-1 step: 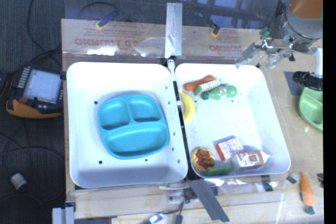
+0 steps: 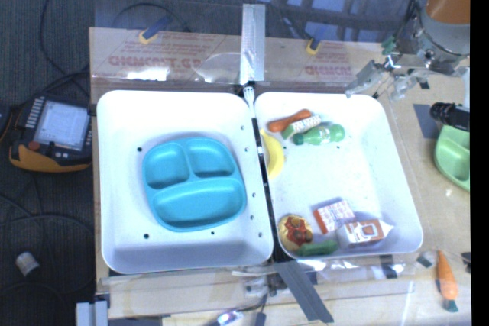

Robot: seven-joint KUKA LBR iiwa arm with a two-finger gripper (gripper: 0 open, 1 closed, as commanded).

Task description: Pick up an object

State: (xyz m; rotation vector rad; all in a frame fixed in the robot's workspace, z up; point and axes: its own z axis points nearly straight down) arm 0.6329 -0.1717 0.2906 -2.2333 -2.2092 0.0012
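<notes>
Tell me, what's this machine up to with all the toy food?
The robot arm's gripper hovers above the far right corner of the right bin, holding nothing. That bin holds toy food: a carrot, a green bottle and small boxes. The left bin holds a blue divided plate. Nothing is picked up yet.

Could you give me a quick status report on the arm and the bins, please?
Gripper above right bin's far right corner, nothing between its fingers. Toy food clustered at the bin's far and near ends, untouched. Blue tray in left bin. Path clear.
</notes>
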